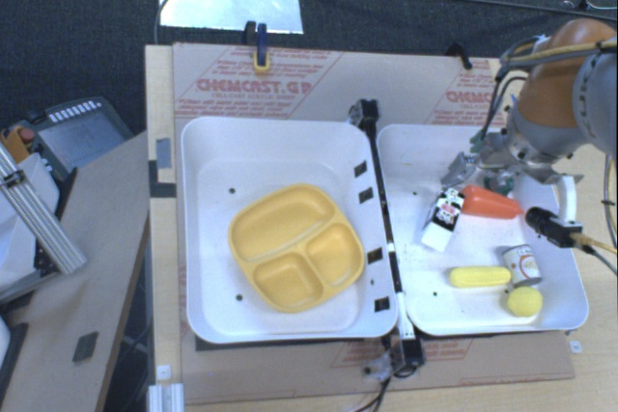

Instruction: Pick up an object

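The right bin [415, 304] holds several small objects. An orange carrot-shaped piece [491, 203] lies near the bin's back, and a white and black carton [442, 218] lies just left of it. A yellow banana-shaped piece [480, 277], a small can [521, 262] and a yellow ball [524, 302] sit toward the front right. My gripper [480, 171] hangs low over the back of this bin, directly behind the orange piece and the carton. Nothing shows as held by it.
The left bin [208, 207] contains a yellow divided tray [294, 246]. A black clip strip [379, 217] runs along the seam between the bins. A black cable plug [546, 227] sticks out over the right bin beside the arm's wrist [560, 87].
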Controlling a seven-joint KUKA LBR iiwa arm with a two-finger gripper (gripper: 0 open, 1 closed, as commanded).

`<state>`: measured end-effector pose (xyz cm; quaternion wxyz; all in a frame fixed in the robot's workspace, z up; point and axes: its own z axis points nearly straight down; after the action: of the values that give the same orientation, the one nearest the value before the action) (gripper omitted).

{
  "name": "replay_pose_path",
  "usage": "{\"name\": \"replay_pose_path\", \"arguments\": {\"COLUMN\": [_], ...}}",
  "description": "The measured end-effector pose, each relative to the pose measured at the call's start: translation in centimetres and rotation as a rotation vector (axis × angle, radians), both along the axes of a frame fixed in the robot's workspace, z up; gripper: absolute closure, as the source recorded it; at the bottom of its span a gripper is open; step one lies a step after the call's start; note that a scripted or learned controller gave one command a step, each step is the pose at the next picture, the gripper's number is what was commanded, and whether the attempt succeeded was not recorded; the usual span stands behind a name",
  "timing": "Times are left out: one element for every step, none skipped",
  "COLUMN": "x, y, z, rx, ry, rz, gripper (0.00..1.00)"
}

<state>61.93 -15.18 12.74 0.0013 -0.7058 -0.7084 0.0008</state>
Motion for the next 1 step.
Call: {"name": "replay_pose_path", "arguments": {"x": [0.14], "y": [-0.07], "z": [1.46], "rx": [-0.002], "ry": [-0.007], "rz": [0.001], "gripper": [1.00]}}
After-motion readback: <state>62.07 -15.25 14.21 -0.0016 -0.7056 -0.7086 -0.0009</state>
